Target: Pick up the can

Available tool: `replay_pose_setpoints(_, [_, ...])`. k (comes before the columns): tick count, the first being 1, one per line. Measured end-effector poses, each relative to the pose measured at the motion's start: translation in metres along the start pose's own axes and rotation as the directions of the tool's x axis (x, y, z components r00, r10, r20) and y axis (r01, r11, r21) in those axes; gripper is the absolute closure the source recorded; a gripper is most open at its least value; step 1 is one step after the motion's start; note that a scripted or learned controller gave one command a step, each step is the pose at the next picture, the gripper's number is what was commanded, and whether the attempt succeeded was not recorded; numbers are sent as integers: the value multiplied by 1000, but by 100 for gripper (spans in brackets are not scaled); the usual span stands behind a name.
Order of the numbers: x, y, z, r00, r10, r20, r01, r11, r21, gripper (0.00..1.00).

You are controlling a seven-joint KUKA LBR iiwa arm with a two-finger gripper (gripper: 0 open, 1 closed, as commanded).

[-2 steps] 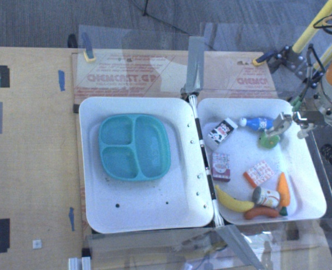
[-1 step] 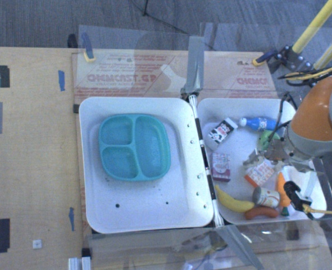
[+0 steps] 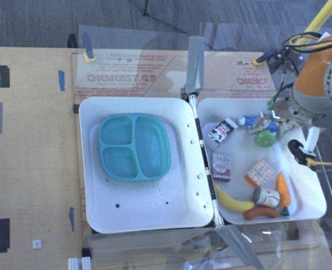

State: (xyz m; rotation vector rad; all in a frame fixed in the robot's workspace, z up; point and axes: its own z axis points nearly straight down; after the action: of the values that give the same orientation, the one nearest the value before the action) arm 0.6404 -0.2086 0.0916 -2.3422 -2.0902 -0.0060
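Camera view: can [image 3: 266, 197] lies on its side in right bin [image 3: 317, 207], near edge, between banana [image 3: 233, 202] and carrot [image 3: 283, 189], long axis left-right. Gripper [image 3: 268, 121] hovers at far side over green ball [image 3: 264, 139]; opening unclear. Can sits well nearward of it.

Two bins are sitting side by side on the bench [image 3: 31, 151]. A plate [image 3: 135, 147] is lying in the left bin [image 3: 92, 207], near its back. In the right bin [image 3: 314, 201], the can [image 3: 266, 197] is lying near the front, between the banana [image 3: 233, 202] on its left and the carrot [image 3: 283, 189] on its right. A sausage [image 3: 261, 212] is lying just in front of the can. The gripper [image 3: 269, 124] is hanging over the back of that bin, above a round fruit [image 3: 264, 139].
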Motion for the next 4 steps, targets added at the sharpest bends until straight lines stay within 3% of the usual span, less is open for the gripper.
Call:
replay_pose_setpoints(1, [-19, -68, -88, 912, 410, 5, -410, 912, 1, 0])
replay_pose_setpoints(2, [15, -97, 4, 875, 484, 2, -484, 875, -7, 0])
replay_pose_setpoints(3, [-4, -71, 2, 901, 433, -11, -433, 902, 6, 0])
replay_pose_setpoints(4, [-7, -71, -7, 902, 432, -1, -432, 902, -3, 100])
